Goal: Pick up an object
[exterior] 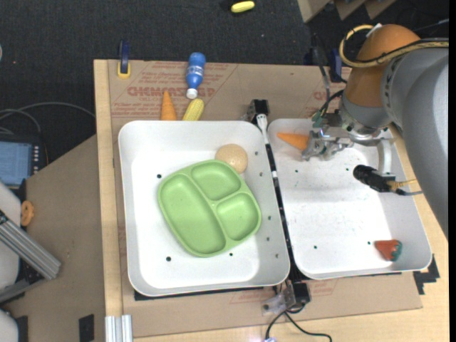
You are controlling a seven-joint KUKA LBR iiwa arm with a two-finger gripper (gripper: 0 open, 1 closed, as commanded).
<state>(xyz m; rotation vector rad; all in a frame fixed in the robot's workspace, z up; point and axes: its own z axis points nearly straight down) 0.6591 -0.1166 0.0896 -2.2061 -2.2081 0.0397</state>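
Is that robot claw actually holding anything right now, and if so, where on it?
It can't be told. The gripper sits right at the wide end of the orange carrot in the right bin, but any grip is hidden.

Green plate point(207, 206); orange carrot point(293, 140).

A cardboard-brown bench top point(107, 191) lay under everything, red print across its far strip. On that strip, behind the left white bin point(139, 212), stood a small blue-and-white bottle point(194, 74), a toy orange carrot point(167, 107) and a yellow corn cob point(194, 109) side by side. A blue clamp point(125, 57) gripped the far corner. On the dark floor beyond sat a yellow oblong thing point(243, 6).
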